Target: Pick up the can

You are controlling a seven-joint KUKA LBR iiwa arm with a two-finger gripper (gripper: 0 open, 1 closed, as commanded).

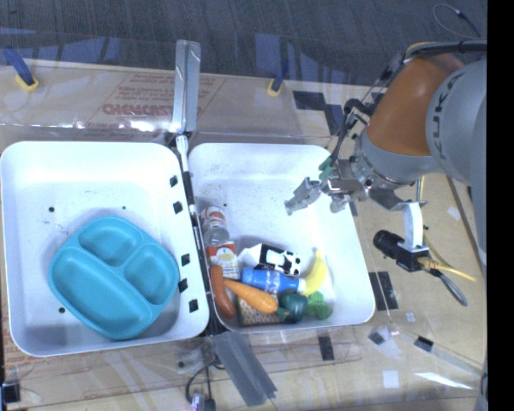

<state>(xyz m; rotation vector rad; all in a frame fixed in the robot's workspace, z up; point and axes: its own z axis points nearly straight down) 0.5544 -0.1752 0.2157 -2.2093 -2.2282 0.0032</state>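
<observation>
The can point(214, 226), small and silvery with a red label, lies against the left wall of the right bin point(265, 157), at the top of a heap of toy food. My gripper point(300, 199) hangs over the middle of that bin, to the right of the can and slightly above it in the view, well apart from it. Its fingers point(293, 203) point down and left, open, with nothing between them.
Below the can lie a red-labelled jar point(225, 256), a carrot point(250, 296), a blue bottle point(271, 279), a black-and-white toy point(277, 258), a banana point(318, 272) and a green item point(313, 307). A blue divided plate point(111, 275) sits in the left bin point(34, 169).
</observation>
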